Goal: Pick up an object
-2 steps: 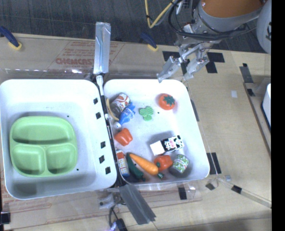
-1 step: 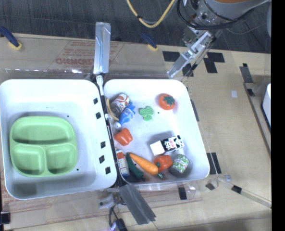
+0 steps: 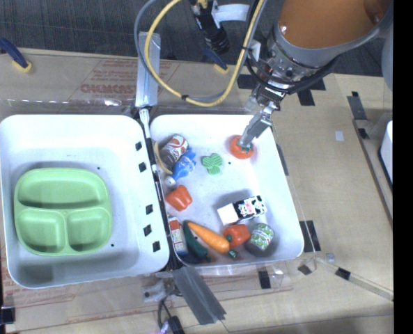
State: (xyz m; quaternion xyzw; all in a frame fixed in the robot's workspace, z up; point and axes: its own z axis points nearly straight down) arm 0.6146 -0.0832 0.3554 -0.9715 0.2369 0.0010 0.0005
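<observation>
Where fingertips perhaps touch: gripper [image 3: 246, 143], orange disc [image 3: 242, 149].

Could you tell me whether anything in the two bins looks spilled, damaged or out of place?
Nothing stands out. The toys lie loosely in the right bin, the green tray sits flat in the left bin.

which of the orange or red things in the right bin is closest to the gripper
The round orange-red disc at the bin's far right side: the gripper is right at it. The orange pepper and carrot lie farther off.
</observation>
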